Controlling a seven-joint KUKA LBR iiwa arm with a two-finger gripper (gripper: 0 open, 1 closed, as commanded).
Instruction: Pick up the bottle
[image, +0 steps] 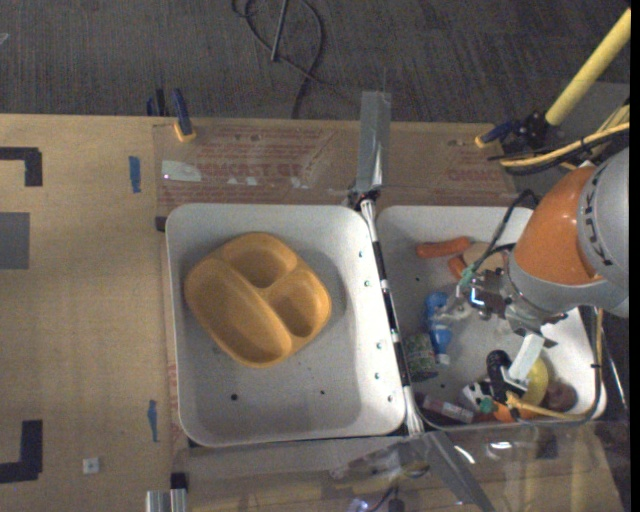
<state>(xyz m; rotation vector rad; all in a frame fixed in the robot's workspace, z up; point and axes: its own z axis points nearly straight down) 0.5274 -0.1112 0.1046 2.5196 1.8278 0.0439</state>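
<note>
In the camera view, the bottle (438, 325) lies in the right bin (400, 232), just left of the gripper (478, 296). Its long axis seems to run up-down in frame. It looks blue with a white part, though blurred. Whether the jaws are apart, I cannot tell.
</note>
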